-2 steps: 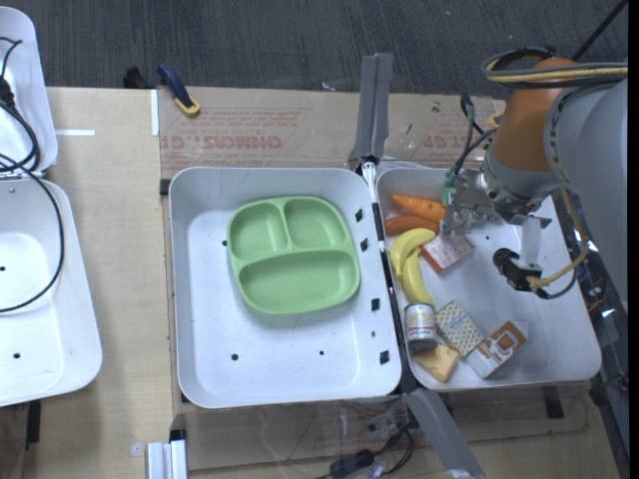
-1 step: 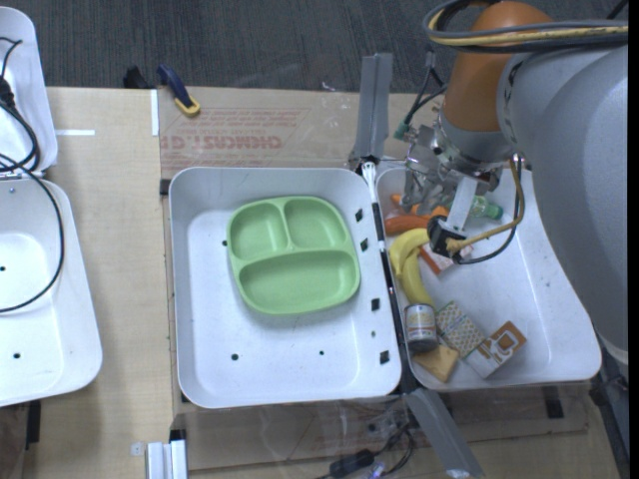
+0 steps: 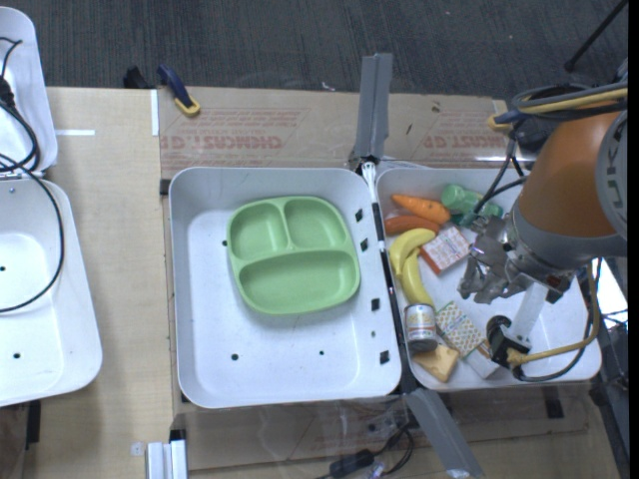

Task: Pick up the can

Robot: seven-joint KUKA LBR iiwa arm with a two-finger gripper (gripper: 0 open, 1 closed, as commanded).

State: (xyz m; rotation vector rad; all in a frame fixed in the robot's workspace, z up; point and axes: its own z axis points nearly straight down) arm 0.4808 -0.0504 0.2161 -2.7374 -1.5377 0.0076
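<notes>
Pale green three-compartment plastic plate (image 3: 294, 253); shallow white plastic bins (image 3: 200, 297); curved yellow banana (image 3: 408, 264); orange carrot (image 3: 420, 208); small silver metal can (image 3: 420, 325) with a dark label band; checkered flat packet (image 3: 458, 327).

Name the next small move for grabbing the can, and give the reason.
Probably shift the tool toward the view's lower left until it is over the can. The can lies at the right bin's left wall, below the banana, while the tool hovers to its upper right, apart from it.
</notes>
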